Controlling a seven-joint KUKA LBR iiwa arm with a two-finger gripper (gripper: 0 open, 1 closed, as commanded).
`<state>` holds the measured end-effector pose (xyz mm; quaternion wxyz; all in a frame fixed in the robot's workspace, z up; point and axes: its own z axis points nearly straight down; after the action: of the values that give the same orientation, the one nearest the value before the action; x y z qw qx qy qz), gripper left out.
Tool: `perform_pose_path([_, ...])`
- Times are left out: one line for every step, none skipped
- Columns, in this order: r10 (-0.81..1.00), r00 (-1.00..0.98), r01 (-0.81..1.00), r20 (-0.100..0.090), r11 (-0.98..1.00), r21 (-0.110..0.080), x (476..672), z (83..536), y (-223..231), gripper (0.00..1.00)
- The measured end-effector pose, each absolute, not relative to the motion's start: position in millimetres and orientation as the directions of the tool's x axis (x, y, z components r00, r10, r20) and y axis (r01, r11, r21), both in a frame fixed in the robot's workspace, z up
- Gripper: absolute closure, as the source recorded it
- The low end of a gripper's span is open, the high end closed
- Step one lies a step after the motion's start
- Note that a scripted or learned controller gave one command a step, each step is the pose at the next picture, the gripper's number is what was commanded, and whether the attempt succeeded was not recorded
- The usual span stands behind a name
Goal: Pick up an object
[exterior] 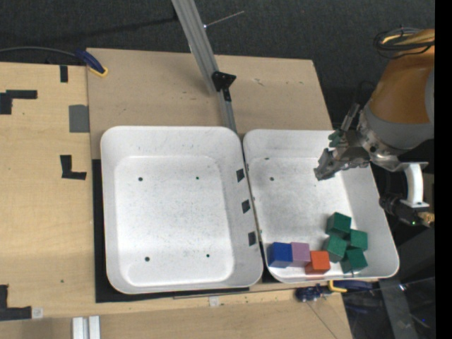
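The claw [326, 168] hangs over the far right part of the right bin [296, 141], near its right wall, at the end of the grey arm [395, 90] that reaches in from the right. At this angle it is a dark blur, so whether it is released or clenched cannot be told, and nothing can be seen held in it.

The blocks lie well apart from the claw, clustered in the near right corner of that same bin. Four green blocks [340, 224] sit bunched together closest to the claw. Beside them, along the near wall, stand one orange block [319, 260], one pale purple block [300, 252] and one blue block [281, 253], touching in a row.

No readable writing or labels appear on the blocks or bins.

The left bin [113, 147] sits beside the right one on the bench [42, 210].
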<state>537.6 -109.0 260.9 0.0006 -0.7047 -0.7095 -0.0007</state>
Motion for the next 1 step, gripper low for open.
perform_pose_path([1.000, -0.007, 1.000, 0.002, 0.007, -0.001, 548.8, 262.0, -57.3, 1.00])
